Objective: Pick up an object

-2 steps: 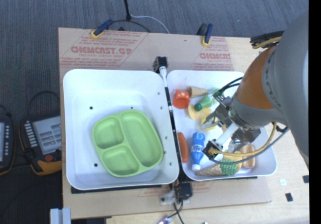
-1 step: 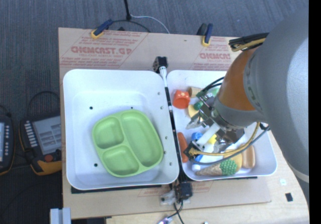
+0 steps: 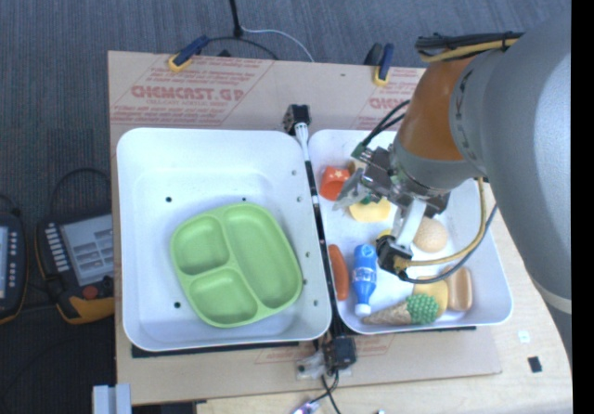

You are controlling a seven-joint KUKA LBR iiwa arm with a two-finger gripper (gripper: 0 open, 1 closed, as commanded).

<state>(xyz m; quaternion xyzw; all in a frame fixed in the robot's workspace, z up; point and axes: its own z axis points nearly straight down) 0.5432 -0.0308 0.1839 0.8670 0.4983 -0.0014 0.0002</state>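
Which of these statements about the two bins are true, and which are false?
1. The green plate lies in the bin on the view's left. True.
2. The blue bottle lies on the green plate. False: it lies in the bin on the view's right.
3. The gripper is over the bin on the view's right. True.
4. The green plate has two compartments. False: it has three.

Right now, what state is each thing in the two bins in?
green tray, right side up, flat in the left bin
blue bottle, lying on its side in the right bin
cone, lying on its side
gripper, over the yellow wedge
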